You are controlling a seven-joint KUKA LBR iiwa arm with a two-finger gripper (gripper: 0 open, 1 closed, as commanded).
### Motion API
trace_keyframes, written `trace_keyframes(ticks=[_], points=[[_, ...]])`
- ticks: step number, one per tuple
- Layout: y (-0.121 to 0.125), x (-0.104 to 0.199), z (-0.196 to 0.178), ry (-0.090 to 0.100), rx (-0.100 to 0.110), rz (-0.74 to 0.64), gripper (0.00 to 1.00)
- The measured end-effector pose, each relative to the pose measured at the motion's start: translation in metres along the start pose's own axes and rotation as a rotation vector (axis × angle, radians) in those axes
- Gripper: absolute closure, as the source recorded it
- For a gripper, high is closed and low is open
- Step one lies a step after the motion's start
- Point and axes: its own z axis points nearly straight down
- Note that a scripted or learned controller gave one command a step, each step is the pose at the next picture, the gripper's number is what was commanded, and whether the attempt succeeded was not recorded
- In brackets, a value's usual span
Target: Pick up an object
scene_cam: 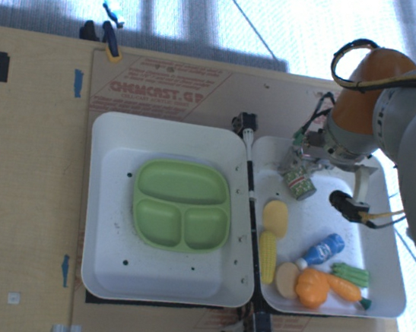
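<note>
One gripper [298,178] hangs at the right bin's [395,281] 11 o'clock corner; whether it is spread or pinching cannot be told, as the view is cluttered. Candidate objects lie toward 6 o'clock: corn [267,256], blue bottle [322,249], orange [312,287], carrot [348,290]. Risk: descending here closes on bare floor. Arm enters from 2 o'clock, wrist bent downward.

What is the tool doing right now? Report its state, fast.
Tool: over the far end of the right bin; open or shut cannot be told.
</note>
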Motion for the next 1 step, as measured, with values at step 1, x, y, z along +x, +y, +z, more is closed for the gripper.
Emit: trace_keyframes(ticks=[1], points=[[-0.0728, 0.0277, -0.1365, 0.0, 0.007, 0.002, 1.0]])
